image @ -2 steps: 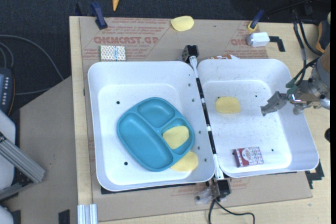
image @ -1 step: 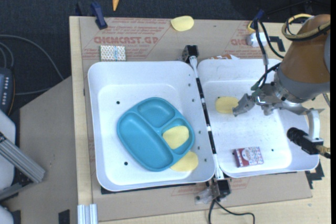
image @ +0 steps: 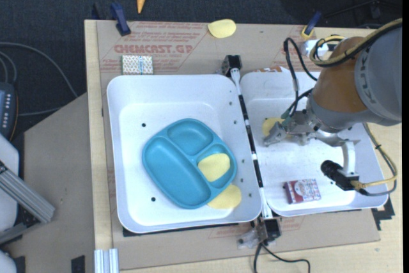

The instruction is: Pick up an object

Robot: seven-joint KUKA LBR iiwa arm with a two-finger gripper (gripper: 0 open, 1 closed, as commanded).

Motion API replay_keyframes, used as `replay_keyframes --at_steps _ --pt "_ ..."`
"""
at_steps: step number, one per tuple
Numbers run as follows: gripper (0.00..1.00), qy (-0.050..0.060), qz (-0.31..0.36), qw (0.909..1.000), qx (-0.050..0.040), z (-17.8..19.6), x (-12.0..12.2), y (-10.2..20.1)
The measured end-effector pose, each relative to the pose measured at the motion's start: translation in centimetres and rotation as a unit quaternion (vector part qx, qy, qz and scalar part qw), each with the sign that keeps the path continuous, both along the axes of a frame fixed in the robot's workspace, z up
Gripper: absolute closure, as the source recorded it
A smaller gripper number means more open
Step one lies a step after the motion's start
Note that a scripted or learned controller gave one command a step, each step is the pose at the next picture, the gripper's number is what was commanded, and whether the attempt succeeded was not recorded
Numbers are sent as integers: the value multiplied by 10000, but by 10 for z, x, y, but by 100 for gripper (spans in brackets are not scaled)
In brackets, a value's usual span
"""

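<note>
— Where is the gripper [image: 276,135] now?

— Low in the right bin [image: 332,201], close to its left wall and nearer the far edge than the near one. Its grey fingers point toward that wall; whether they stand wide or narrow I cannot tell, they blur into one pale shape.

— And the thing to pick?

— A small yellow piece [image: 273,124] lies touching or just beside the fingertips, on their far side. It looks like the likeliest target, so the move turns on a slight shift toward the bin's far edge.

— Its long axis?

— Hard to make out; the gripper and the wrist cover most of it.

— Anything else in reach?

— A red-and-white packet [image: 301,190] by the bin's near edge, well apart from the fingers.
</note>
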State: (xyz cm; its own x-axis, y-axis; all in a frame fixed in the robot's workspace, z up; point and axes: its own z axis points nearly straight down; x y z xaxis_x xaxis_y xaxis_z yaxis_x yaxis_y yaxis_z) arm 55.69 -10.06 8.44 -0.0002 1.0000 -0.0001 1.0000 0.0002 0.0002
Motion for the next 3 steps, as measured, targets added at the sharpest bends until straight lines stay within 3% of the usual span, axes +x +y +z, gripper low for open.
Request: replay_keyframes --at_steps 1,3 --pt "0 -3 2 10000 0 0 55 0" --pt "0 -8 4 10000 -2 0 70 3"
